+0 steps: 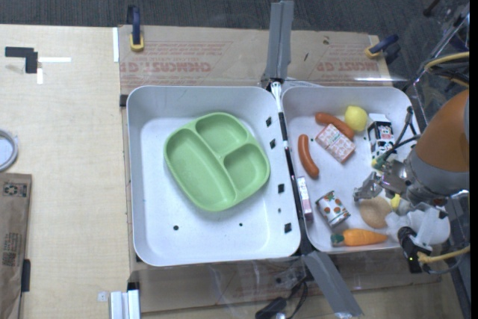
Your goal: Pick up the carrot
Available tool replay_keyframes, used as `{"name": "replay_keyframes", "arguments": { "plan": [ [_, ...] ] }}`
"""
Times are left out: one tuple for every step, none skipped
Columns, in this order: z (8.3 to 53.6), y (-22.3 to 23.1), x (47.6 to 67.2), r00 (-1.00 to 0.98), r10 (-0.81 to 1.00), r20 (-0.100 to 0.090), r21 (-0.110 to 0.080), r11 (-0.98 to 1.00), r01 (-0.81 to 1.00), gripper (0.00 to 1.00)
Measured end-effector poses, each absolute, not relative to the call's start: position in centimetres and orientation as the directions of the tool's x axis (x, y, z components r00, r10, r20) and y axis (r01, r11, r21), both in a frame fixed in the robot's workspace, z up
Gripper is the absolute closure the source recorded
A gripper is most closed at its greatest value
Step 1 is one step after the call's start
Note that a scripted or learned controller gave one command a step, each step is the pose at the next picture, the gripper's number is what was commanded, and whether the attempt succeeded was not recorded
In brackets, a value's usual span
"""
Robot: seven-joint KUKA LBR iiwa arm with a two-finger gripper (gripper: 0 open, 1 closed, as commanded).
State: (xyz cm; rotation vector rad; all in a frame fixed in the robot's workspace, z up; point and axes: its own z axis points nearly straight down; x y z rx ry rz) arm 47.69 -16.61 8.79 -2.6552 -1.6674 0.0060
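Observation:
The carrot (364, 237) is orange with a green stub at its left end. It lies flat along the front edge of the right bin (396, 95). My gripper (370, 189) hangs over the right side of that bin, up and slightly right of the carrot, apart from it. A beige rounded item (375, 214) lies between the gripper and the carrot. The grey arm with its orange band (450, 137) comes in from the right.
The right bin also holds a small printed can (333, 208), a red sausage (308, 155), a pink box (335, 143), a second sausage (333, 123), a lemon (356, 117) and a small carton (381, 134). In the left bin (142, 183) lies a green divided plate (216, 159).

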Motion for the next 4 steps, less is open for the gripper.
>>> {"name": "replay_keyframes", "arguments": {
  "plan": [
    [9.9, -16.9, 48.0, 0.437, 0.9, 0.001, 0.002, -0.437, 0.9, 1.0],
    [18.8, -5.1, 47.8, 0.565, 0.825, -0.005, -0.007, -0.565, 0.825, 1.0],
    [30.6, -0.1, 47.9, 0.812, 0.584, -0.009, -0.001, -0.812, 0.584, 1.0],
    [25.0, -3.9, 47.8, 0.846, 0.534, -0.011, -0.004, -0.846, 0.534, 1.0]
  ]
}}
